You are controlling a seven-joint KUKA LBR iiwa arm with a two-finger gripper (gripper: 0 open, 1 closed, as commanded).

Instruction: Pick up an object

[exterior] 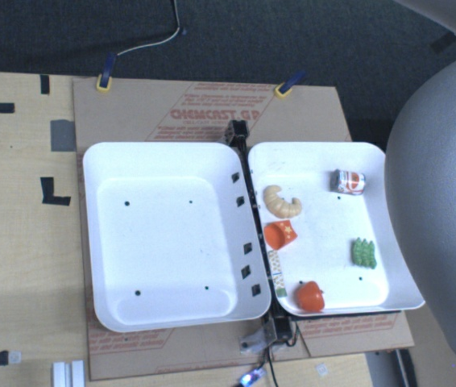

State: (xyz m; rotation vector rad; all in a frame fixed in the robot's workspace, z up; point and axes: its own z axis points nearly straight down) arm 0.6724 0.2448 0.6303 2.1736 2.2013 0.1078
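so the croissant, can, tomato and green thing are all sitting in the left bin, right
Not quite. The camera view shows the croissant, can, tomato and green thing all in the right bin, not the left bin.

Both bins (163, 156) are showing white. Croissant (282, 202) showing tan; wedge (279, 235) orange-red; tomato-like piece (310, 296) red; cluster (363, 252) green; small can (347, 181) looking red and white, label blurred. Cardboard (212, 111) brown, red print.
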